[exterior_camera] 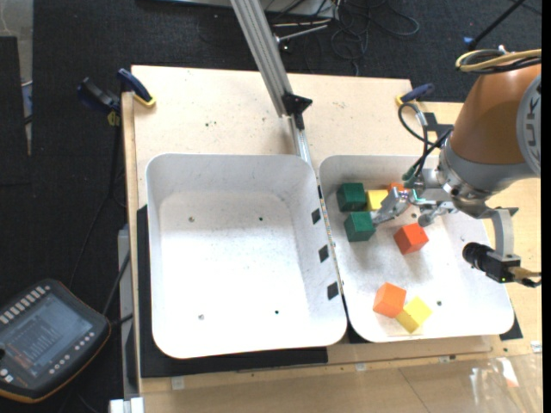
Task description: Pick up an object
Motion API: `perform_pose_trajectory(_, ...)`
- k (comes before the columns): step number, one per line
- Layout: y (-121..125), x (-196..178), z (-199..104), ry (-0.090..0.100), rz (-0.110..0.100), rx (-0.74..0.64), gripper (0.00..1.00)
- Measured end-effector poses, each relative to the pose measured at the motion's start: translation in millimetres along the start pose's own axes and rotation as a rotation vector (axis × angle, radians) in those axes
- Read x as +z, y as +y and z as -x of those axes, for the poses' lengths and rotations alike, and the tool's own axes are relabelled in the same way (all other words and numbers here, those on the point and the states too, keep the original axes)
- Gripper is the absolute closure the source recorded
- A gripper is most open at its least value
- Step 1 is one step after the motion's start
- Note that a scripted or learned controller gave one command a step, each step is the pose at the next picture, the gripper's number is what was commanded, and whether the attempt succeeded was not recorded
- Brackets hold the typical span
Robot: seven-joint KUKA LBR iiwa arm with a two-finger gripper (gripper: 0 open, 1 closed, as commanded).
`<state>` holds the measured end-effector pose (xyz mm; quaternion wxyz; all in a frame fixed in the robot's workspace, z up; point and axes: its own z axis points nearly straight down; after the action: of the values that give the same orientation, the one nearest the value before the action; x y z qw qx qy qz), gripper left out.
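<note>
My gripper (410,211) hangs over the back of the right bin (482,321), open, with nothing between its fingers. A red block (411,237) lies just below it, apart from the fingertips. Left of the gripper sit two green blocks (350,196) (359,225) and a yellow block (377,200), close to the left finger (390,208). A small orange piece (396,188) peeks out behind the gripper. Near the bin's front lie an orange block (389,299) and a yellow block (413,314), touching each other.
The left bin (232,248) stands beside the right one, with their walls meeting along the middle. A slanted metal rail (263,41) runs down to the bins' back edge. Clamps (133,89) grip the bench's back corners. A teach pendant (43,338) lies at lower left.
</note>
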<state>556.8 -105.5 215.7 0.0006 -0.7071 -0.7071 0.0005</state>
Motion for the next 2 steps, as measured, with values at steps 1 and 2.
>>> perform_pose_trajectory(1, -2.3, 63.6, -4.8, 0.001, -0.005, 0.0, 0.0)
perform_pose_trajectory(2, -3.7, 117.4, -5.4, 0.001, -0.005, 0.001, 0.0)
